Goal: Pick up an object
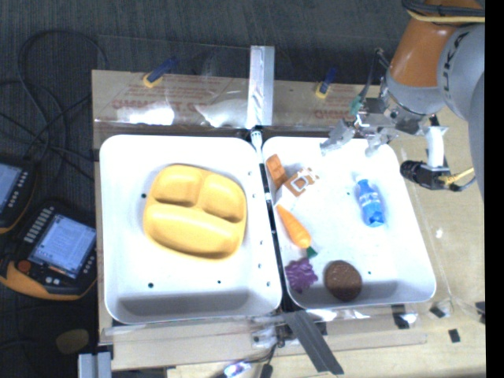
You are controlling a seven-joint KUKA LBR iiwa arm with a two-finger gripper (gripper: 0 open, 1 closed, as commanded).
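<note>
Brown cookie (342, 279), white bins (118, 305), wooden bench (118, 85), dark carpet (79, 22)

Bright, even overhead light makes the white bins (110, 235) glare slightly, shadows are soft, and focus is mildly grainy.

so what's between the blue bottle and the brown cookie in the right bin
Nothing: in the camera view, bare white bin floor runs from the blue bottle down to the brown cookie.
</note>
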